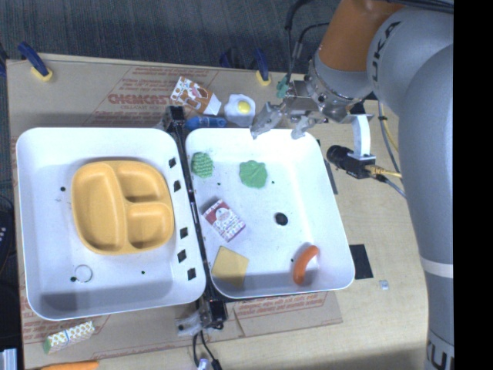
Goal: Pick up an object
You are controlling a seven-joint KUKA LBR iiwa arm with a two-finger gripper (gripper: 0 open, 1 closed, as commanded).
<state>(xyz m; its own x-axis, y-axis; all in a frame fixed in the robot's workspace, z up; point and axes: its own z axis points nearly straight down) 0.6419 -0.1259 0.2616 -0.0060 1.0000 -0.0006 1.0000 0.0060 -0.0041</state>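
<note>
gripper (276, 128) hangs over right bin's (327, 177) far rim, jaws apart, holding nothing.

Two shallow white plastic bins sit side by side: the left bin (31, 230) and the right bin (327, 199). The left holds one yellow divided plastic tray (123, 204). The right holds two green leafy toys, at eleven (202, 164) and twelve o'clock (253, 173), one red-and-white small carton (223, 220), one yellow wedge (229, 267) and one orange sausage-shaped toy (305, 264).

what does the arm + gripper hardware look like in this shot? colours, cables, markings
The arm is bulky, rounded and light grey, with an orange band above the wrist and dark lettering on the shell beside it. Black cables loop near the wrist. The gripper is pale metallic with two short fingers. A small black and white unit hangs off the side.
</note>
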